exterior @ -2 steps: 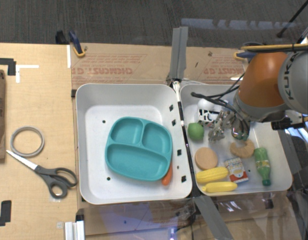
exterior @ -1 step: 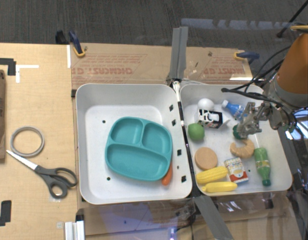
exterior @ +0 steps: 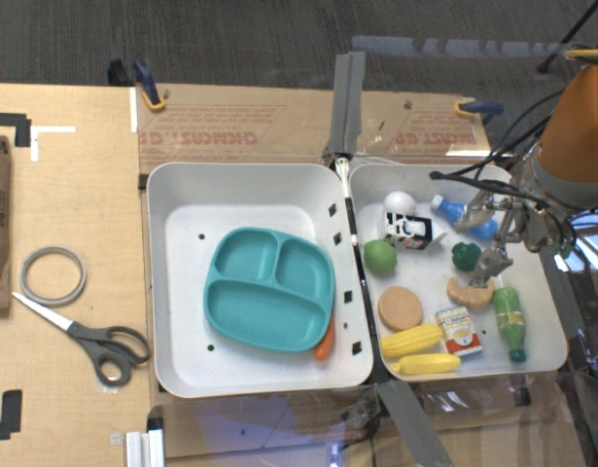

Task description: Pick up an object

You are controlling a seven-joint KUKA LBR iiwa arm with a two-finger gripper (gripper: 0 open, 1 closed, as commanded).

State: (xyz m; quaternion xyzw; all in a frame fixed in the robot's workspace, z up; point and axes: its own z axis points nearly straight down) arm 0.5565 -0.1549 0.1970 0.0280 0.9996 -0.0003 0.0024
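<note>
- Lying near the front right of the right bin (exterior: 556, 358): a tan bread-like piece (exterior: 471, 293), pale, lumpy and flattish, sitting between a dark green lump (exterior: 465, 255) and a small red-and-white carton (exterior: 458, 330), just beside a green bottle (exterior: 509, 321).
- Hanging right above that piece's upper right end: the gripper (exterior: 489, 269), pointing down; being too small and cluttered to tell how far open, and showing nothing clearly held.
- Sharing that bin, one of each: a white-and-black toy figure (exterior: 405, 224), a blue object (exterior: 469, 214), a green ball (exterior: 380, 256), a round tan disc (exterior: 401, 307).
- Lying along the bin's front: two yellow corn-like pieces (exterior: 410, 340), side by side.
- Resting in the left bin (exterior: 172, 193): one teal divided plate (exterior: 270, 288), with one orange carrot (exterior: 325, 341) tucked against its right front edge.
- Lying on the tabletop (exterior: 85, 183) to the left: one pair of grey-handled scissors (exterior: 94, 339) and one tape roll (exterior: 52, 274).
- Reaching in from the right: the arm (exterior: 576, 134), orange band high up, cables looping around the wrist.
</note>
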